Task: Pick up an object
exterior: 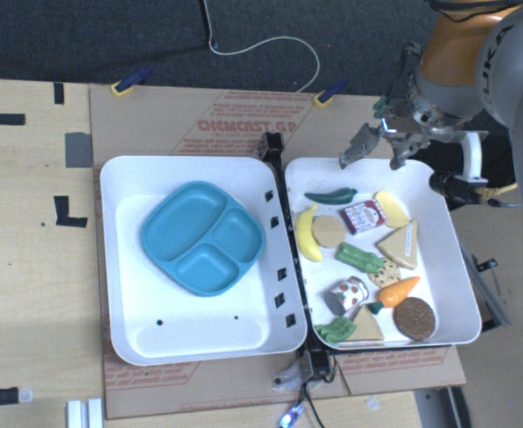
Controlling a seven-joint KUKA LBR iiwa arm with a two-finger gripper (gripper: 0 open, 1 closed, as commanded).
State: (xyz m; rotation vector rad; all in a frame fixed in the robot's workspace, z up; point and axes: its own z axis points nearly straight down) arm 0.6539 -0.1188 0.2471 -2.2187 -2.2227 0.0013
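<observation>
My gripper (375, 152) hangs spread and empty over the right bin's (458, 248) far rim; the banana (307, 236), likely light and rigid plastic, suits a mid-body pinch.

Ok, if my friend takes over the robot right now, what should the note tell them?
Hand: open, holding nothing, hovering above the far edge of the right bin.
Things: the toy food sits in the right bin, with a banana, green pepper, carrot and brown cookie among it. The blue plate lies in the left bin.
Done: nothing picked yet.
Left: lower the hand onto one toy, close on it, and lift.
</observation>
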